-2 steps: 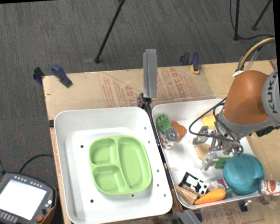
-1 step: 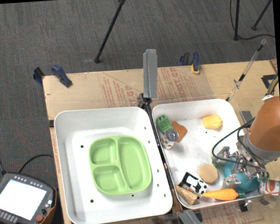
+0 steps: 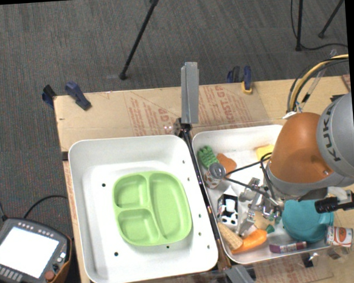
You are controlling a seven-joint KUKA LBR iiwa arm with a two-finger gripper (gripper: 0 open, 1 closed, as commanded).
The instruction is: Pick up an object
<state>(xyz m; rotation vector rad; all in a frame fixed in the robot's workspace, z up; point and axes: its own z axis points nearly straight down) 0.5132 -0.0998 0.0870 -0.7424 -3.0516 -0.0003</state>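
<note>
Gripper [image 3: 254, 214] sits low in the right bin [image 3: 237, 137], its metal fingers among the clutter, and from my remote seat I cannot tell whether they are released or clenched, since the orange wrist [image 3: 297, 153] and the linkages hide the tips. I see nothing clearly between them, so I record no hold.

Candidate objects lie close by: a carrot [image 3: 252, 240] just below the gripper, a black-and-white toy [image 3: 229, 210] just to its left, and a teal pot [image 3: 305, 219] to its right. My judgement is that the arm stands low here to attempt one of these, most likely the carrot or the toy.

Count, right bin: one carrot, one toy, one pot, one green ridged piece [image 3: 207, 155], one small can [image 3: 340, 235] at the edge (other items are too hidden to list).

Left bin [image 3: 85, 175]: one green tray [image 3: 152, 208] with three compartments, lying flat and central.
</note>
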